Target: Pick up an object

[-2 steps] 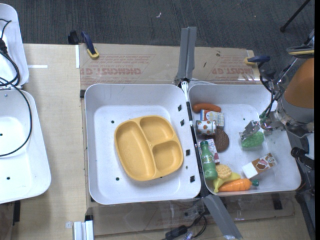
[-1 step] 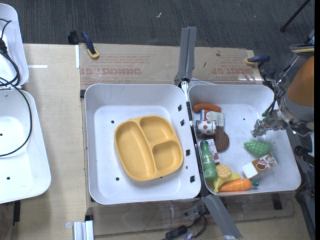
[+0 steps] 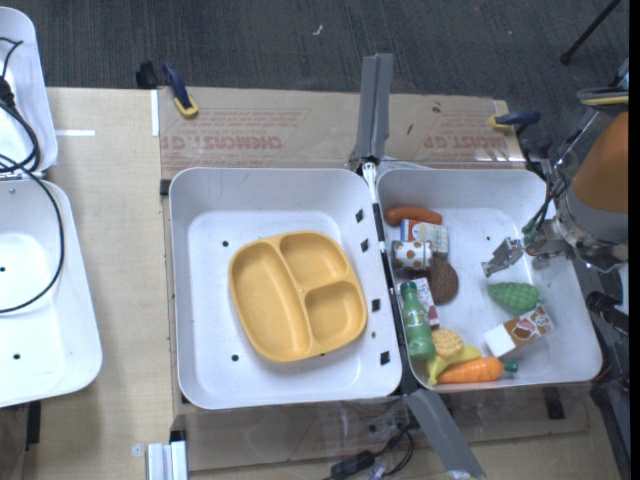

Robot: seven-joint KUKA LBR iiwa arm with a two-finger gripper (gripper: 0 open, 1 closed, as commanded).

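Camera view: gripper (image 3: 503, 257), jaw state unclear, hovers above green toy (image 3: 514, 295) lying lengthwise left-right.

High slanted overhead of both bins (image 3: 190, 298)

A robotics lab: two white bins (image 3: 190, 268) on a cardboard-covered bench (image 3: 300, 128), clamps (image 3: 180, 93), loose cables (image 3: 30, 148).

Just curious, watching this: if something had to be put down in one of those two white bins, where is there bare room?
Left bin: a bare white floor rings the yellow divided plate, widest along its left side. Right bin: a bare patch lies in the upper middle, between the sausage and the gripper. Its left edge and bottom are crowded, from the green bottle to the carrot.
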